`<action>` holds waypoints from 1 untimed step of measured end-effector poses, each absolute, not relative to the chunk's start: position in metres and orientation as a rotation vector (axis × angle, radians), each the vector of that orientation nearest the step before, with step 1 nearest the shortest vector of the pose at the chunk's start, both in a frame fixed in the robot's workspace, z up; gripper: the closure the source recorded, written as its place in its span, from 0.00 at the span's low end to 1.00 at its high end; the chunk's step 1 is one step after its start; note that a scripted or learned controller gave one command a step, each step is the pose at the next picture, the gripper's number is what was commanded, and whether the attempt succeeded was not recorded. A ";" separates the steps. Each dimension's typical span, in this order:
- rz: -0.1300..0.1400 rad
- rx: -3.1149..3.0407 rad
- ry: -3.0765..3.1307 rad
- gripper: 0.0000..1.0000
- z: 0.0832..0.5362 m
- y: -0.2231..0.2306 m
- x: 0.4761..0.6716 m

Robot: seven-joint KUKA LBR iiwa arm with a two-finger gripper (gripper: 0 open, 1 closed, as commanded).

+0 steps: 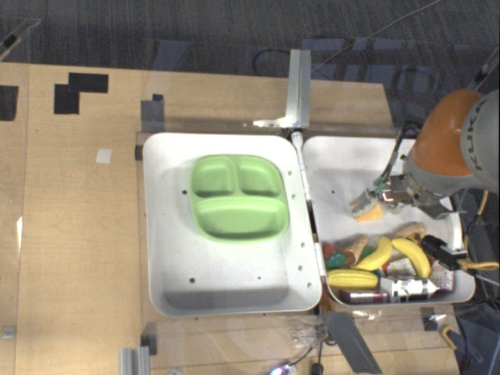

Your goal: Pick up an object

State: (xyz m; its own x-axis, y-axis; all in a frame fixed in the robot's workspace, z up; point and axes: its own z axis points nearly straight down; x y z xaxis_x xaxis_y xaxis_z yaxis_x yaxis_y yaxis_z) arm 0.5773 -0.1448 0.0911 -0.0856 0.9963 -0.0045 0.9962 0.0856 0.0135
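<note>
**Bananas piled low in right bin, gripper on orange piece**

Left bin (164, 233): I see a green divided plate (237, 194). Right bin (336, 162): bananas (391, 252), a marker (406, 289). Gripper (370, 203) looks clamped on a small orange piece (370, 213), near the bin's middle.

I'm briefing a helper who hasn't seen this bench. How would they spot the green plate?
Find the two shallow white bins side by side and take the left white bin. The green plastic divided plate lies in its upper middle. It has three compartments and is the sole thing in that bin; the bananas and clutter are in the right one.
</note>
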 end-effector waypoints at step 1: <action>0.021 2.110 2.307 1.00 0.103 -0.142 0.580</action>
State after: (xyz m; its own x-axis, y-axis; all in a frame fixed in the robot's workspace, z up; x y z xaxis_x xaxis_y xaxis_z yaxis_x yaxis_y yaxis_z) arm 0.5804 -0.1416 0.1029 -0.0890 0.9960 -0.0022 0.9958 0.0890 0.0206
